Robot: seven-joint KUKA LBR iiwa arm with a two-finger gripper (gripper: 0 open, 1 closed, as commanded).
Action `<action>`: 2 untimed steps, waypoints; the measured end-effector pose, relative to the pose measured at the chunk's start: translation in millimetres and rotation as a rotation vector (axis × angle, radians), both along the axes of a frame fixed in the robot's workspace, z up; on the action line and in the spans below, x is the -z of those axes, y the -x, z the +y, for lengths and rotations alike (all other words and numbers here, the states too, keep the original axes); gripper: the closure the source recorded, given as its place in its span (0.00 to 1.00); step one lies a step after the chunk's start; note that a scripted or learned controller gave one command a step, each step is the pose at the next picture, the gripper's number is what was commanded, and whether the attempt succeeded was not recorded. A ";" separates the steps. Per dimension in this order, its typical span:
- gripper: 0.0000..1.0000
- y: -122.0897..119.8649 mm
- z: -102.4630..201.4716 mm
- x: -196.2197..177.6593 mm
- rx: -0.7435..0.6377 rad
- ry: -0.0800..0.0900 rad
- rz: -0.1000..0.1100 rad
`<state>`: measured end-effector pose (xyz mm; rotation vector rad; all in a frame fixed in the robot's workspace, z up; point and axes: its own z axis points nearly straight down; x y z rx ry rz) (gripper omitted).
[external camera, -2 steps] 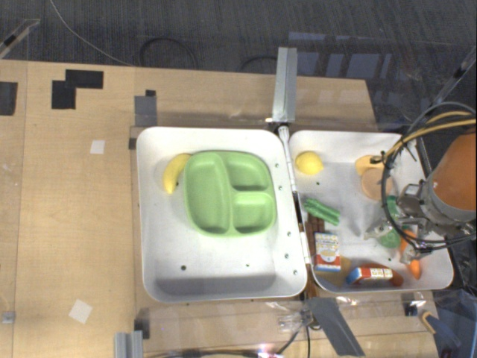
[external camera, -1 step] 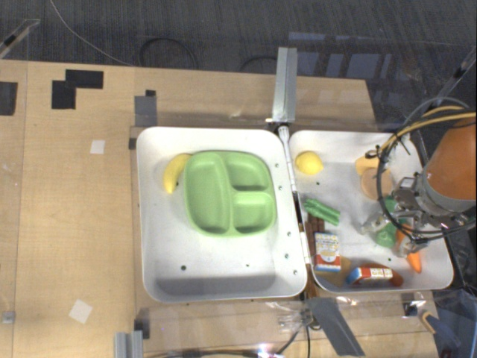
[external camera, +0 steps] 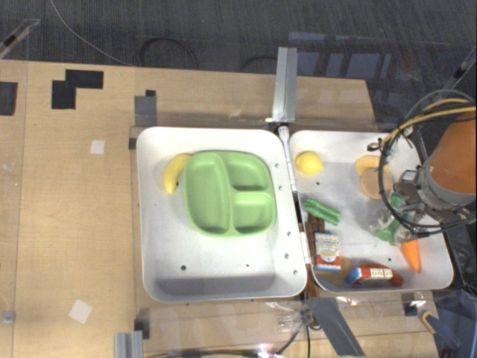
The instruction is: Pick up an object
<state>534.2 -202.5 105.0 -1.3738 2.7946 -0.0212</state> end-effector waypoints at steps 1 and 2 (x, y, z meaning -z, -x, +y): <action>1.00 -25.6 44.4 -146.3 0.200 -0.003 0.012; 1.00 -33.4 76.6 -123.1 0.139 -0.005 0.022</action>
